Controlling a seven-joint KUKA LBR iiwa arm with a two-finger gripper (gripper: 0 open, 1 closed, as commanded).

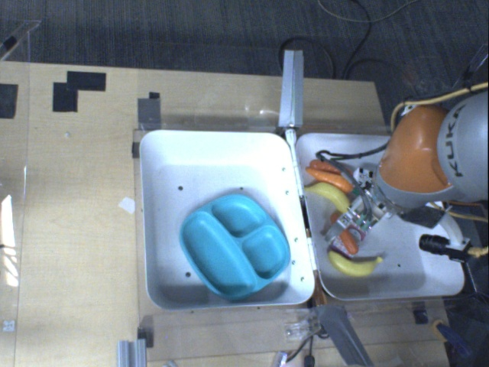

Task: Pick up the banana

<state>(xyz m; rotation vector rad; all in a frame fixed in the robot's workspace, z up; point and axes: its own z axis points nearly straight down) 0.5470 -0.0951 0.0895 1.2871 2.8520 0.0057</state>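
Pale wood covers the bench, with dark carpet beyond its far edge and a few black squares stuck to the wood at the far left. A sheet of clear plastic stands along the left side, catching some glare.

Going right, the left bin sits white and shallow, and inside it lies a blue divided tray, turned at an angle, toward the near side of the bin. A grey metal post rises at the far end of the seam where the two bins meet.

The right bin holds the food items, all gathered on its left half. Farthest back lies an orange carrot, and just beside it on the near side is one banana, yellow and curved, running toward the gripper. The gripper hangs low over the middle of this cluster, its tip just above a small red-orange piece whose kind is hard to tell. Whether its jaws are spread or closed cannot be told from this angle, and nothing is visibly held. A second banana lies near the bin's front, just nearer than the gripper, apart from it.

Further right, the arm's orange band bulks over the bin, with the grey arm reaching out of frame. Cables trail across the far carpet.
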